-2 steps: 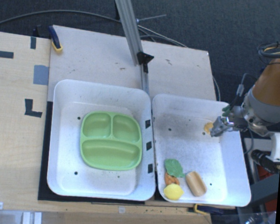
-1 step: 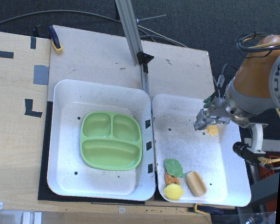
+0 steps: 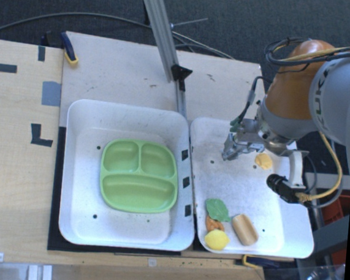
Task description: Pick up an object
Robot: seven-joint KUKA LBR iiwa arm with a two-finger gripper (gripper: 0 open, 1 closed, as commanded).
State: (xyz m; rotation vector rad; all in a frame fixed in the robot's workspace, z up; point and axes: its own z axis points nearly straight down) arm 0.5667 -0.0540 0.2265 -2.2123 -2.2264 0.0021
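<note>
Overhead, hand (image 3: 232,149) above right bin (image 3: 288,239).

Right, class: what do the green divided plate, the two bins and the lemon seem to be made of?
Green divided plate: probably moulded plastic, uniform pale green with rounded compartment ridges and a soft sheen. Left bin and right bin: likely thin white plastic with rounded rims and speckled marks. Lemon: probably a plastic or rubber toy, evenly bright yellow, though the view is too coarse to be sure.

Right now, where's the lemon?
The lemon lies in the right bin, near its front-left corner, just below the carrot and left of the bread roll.
</note>
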